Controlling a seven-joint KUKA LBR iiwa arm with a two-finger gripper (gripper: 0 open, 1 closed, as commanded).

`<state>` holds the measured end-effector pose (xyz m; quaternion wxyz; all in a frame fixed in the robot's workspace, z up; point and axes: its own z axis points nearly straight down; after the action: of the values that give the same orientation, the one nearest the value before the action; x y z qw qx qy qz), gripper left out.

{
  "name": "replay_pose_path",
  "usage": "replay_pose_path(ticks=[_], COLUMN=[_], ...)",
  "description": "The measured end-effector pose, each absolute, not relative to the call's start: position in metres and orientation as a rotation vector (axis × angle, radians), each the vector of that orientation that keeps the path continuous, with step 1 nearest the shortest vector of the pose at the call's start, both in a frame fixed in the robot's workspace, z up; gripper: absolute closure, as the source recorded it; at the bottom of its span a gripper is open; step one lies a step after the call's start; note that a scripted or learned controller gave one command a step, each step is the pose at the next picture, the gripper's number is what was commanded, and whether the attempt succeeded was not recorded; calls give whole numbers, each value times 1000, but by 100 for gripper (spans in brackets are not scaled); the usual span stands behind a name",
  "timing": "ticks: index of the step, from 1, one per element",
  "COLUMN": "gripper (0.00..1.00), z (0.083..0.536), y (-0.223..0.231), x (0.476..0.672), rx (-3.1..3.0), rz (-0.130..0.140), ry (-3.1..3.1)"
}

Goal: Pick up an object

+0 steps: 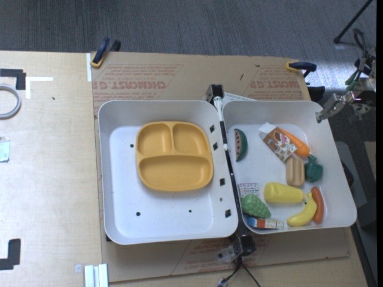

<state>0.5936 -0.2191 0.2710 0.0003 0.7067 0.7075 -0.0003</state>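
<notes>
Objects for picking: toy food in the right bin [335,160], namely watermelon slice [240,144], carrot [297,143], green grapes [255,206], yellow pepper [283,193], banana [304,214], sausage [318,205]. Left bin [114,178]: one yellow divided plate [175,156]. Hand [335,105]: off the right bin's far corner, above the surface, possibly part of the arm only; whether wide or narrow, I cannot tell. Step: approach, nothing grasped. Next move calls for travel over the right bin and descent onto a single item.
</notes>
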Motion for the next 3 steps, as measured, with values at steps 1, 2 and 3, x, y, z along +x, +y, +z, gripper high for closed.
replay_pose_path(ticks=[1, 2, 3], gripper=[0, 0, 100], z=[118, 93, 103], y=[-173, -153, -153], x=[585, 594, 595], rx=[2366, 1692, 1694], rz=[-1, 0, 2], ry=[2068, 2646, 2641])
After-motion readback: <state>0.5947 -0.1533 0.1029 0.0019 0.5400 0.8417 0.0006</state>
